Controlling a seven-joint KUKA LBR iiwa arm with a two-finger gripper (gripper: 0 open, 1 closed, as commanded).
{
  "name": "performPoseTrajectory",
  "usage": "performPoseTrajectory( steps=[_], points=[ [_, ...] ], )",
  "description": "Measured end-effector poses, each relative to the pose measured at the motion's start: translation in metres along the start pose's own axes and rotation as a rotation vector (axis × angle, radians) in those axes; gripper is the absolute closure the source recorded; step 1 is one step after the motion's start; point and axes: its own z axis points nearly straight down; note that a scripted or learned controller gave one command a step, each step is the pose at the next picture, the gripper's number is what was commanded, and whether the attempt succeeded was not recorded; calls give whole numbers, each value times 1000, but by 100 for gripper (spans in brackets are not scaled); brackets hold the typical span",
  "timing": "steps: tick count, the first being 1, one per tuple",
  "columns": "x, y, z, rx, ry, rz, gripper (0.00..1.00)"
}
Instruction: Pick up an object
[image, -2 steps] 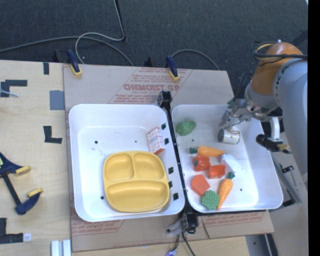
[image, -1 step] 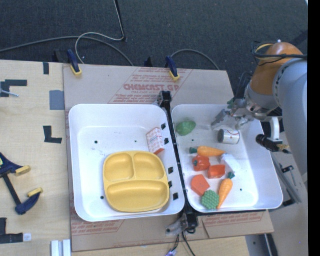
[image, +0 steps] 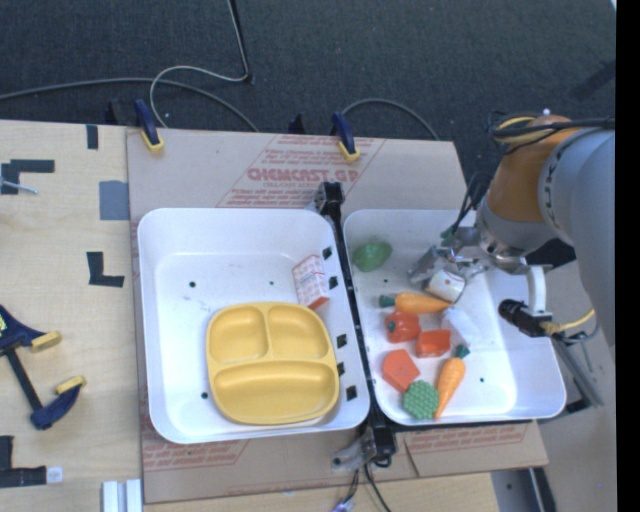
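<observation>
Carrot (image: 421, 302): you saw it lying just under the gripper (image: 447, 275).
Fingers: you couldn't tell their spread.

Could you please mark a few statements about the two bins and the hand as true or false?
1. The yellow divided plate lies in the left bin. True.
2. The small carton lies in the right bin. False: it is in the left bin, near the divider.
3. The hand is over the right bin. True.
4. The green round toy sits at the near end of the right bin. False: it sits at the far end.
5. Two toy carrots lie in the right bin. True.
</observation>
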Motion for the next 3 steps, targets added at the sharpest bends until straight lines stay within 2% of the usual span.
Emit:
performPoseTrajectory(
  steps=[1,2,3],
  points=[
    [0,1,-10,-1,-1,-1,100],
    [0,1,-10,-1,-1,-1,0],
    [-21,-31,-1,-2,0,-1,0]
  ],
)
